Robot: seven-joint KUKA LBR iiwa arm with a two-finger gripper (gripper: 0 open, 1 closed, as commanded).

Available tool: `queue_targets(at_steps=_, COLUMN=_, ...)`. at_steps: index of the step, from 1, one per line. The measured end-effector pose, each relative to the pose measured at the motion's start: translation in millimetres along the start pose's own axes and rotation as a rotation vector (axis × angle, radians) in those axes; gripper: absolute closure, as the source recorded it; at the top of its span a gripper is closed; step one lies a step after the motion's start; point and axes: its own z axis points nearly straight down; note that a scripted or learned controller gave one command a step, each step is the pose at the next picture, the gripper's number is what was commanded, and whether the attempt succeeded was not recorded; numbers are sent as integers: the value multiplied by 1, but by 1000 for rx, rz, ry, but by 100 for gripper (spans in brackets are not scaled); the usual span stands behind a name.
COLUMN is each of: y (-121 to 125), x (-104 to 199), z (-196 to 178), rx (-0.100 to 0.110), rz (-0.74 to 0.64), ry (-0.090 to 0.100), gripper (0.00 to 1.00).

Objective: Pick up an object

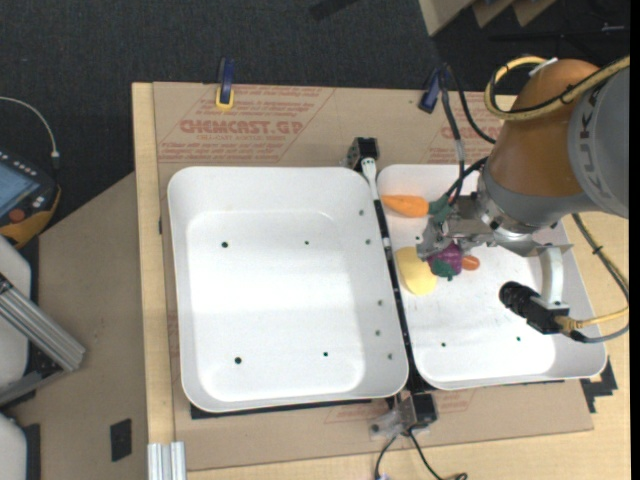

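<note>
Purple object (447,259): right bin (480,363), under pincer (445,246); grip state unclear. Grasp stage; next, confirm hold and lift.

Two bins are set side by side on the tabletop (150,268). The left bin (200,298) and right bin (480,368) touch along their inner rims. In the right bin, a carrot (405,205) lies toward the back-left, a lemon (416,272) nearer the front, beside a small object (447,259) under the hand (445,246).
</note>
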Motion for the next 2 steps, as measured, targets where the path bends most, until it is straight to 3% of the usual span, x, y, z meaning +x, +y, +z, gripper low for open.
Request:
queue_targets(at_steps=1, y=31, x=74, z=-79, rx=-2, rz=-2, ry=1, gripper=100)
queue_targets(at_steps=2, y=-3, x=166, z=-82, rx=13, rz=0, ry=1, gripper=100)
